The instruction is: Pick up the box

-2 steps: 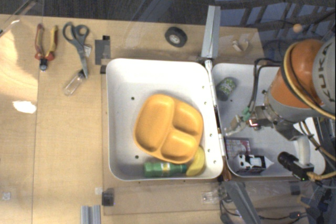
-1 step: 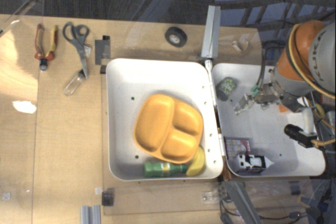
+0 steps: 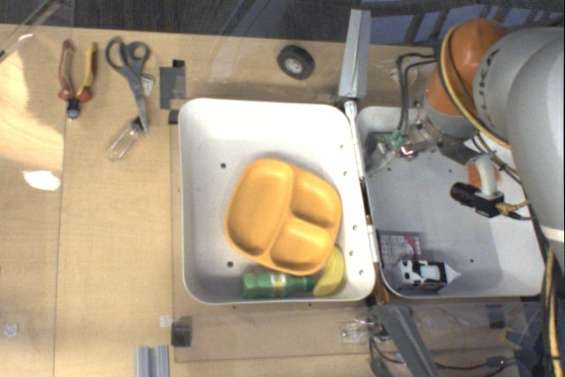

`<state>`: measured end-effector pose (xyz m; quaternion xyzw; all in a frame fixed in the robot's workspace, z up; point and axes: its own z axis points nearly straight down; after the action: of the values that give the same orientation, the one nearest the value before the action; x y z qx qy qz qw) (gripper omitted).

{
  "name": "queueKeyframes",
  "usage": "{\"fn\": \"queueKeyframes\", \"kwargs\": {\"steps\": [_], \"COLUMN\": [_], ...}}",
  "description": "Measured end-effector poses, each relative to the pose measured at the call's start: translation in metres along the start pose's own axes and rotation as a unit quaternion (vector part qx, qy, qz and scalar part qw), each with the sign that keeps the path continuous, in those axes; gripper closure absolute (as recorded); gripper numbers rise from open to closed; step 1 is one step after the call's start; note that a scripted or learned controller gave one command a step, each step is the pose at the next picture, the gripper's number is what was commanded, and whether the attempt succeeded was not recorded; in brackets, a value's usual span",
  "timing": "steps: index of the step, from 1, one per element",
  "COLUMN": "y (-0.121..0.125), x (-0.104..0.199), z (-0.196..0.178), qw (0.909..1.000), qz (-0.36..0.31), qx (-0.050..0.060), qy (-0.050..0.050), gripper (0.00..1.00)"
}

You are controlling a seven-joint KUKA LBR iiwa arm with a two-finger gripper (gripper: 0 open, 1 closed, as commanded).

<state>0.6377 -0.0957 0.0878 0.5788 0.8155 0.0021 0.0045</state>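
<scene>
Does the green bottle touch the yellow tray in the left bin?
Touching. The camera view shows the yellow tray overlapping the top edge of the green bottle, no gap between them.

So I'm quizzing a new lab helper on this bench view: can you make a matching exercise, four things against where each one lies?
Things:
1. yellow divided tray
2. green bottle
3. box
4. scissors

Places:
A. on the bare bench, left of both bins
B. near edge of the right bin
C. middle of the left bin
D. near edge of the left bin, partly under the tray

Pairs: 1-C, 2-D, 3-B, 4-A
</scene>
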Motion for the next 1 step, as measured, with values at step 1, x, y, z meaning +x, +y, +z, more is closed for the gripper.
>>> {"fn": "queueKeyframes", "kwargs": {"steps": [1], "y": [0.0307], "x": [-0.0092], "z": [0.0000], "qw": [0.9995], "qz": [0.031], "qx": [0.004], "qy": [0.001], "gripper": [0.00]}}
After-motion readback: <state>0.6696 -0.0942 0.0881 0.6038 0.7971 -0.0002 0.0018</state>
